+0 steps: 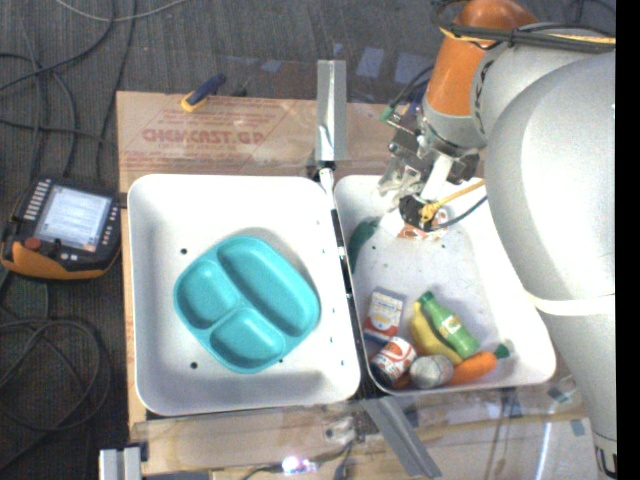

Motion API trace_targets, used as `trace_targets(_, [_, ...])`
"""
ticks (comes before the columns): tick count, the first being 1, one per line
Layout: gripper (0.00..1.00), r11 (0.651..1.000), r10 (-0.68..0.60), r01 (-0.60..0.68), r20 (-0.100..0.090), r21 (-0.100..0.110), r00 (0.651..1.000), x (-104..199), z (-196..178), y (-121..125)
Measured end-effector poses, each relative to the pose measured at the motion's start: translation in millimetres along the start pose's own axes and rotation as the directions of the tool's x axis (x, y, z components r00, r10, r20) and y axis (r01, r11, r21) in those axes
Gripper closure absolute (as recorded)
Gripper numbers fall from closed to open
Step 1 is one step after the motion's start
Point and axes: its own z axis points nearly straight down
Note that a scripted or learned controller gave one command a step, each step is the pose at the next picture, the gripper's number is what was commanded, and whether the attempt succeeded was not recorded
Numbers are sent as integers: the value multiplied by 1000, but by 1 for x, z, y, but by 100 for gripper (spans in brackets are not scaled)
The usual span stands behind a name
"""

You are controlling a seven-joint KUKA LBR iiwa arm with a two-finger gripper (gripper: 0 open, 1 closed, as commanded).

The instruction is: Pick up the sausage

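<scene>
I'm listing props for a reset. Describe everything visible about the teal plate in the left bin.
The teal plate looks like smooth moulded plastic, a rounded rectangle with three compartments: one long one along its upper right side and two smaller ones beside it. It lies flat, turned at an angle, near the middle of the left bin, resting on the floor away from the walls. Nothing lies in it.

Lighting was even and fairly bright from overhead. Both white bins (150, 298) read near-blown, detail washed out on their floors. The teal tray (247, 301) threw only a soft, short shadow. The arm (560, 138) was overexposed on its grey shell, flat white. The floor past the surface's far and left edges fell dark and noisy. Overall soft focus, low resolution; the small items in the right bin's near corner blurred at their edges. Slight glare off the clear panel at the far edge.
</scene>
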Motion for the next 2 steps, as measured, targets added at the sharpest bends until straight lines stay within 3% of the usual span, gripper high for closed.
trace_targets(1, [100, 985, -170, 170, 0, -1, 985, -22, -86, 13])
trace_targets(2, [100, 930, -369, 369, -3, 2, 930, 16, 1, -20])
